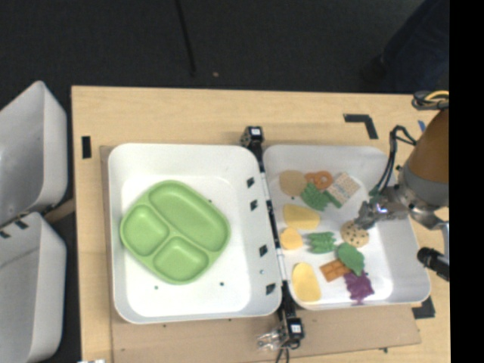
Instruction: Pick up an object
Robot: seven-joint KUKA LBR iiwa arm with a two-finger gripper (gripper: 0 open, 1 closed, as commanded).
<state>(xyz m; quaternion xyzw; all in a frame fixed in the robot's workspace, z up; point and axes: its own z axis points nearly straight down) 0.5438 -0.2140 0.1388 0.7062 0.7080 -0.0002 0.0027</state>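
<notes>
Wooden bench (189, 116) fills the middle of the frame, bearing two shallow white bins side by side. Left bin (128, 286) sits at centre-left and holds a green divided plate (175, 231) with three compartments, lying flat toward the bin's left half. Right bin (401, 278) sits at centre-right and holds a scatter of small toy food pieces. Grey arm (431, 161) with its orange band enters from the right edge, above the right bin's upper right part.

Gripper (368, 216) hangs over the right bin, just above and right of a speckled round cookie (354, 235); whether it touches the cookie cannot be told, and whether its pincer is spread or pressed together cannot be told either.

Smaller contents, right bin: a yellow oval piece (306, 282) at lower left; a yellow wedge (302, 217) at mid left; a tan round piece (291, 181) at upper left; a pale box-like piece (344, 187) at top centre; green leafy pieces (318, 197) near it; a purple grape cluster (358, 286) at the bottom; an orange cracker (333, 269) beside it.
</notes>
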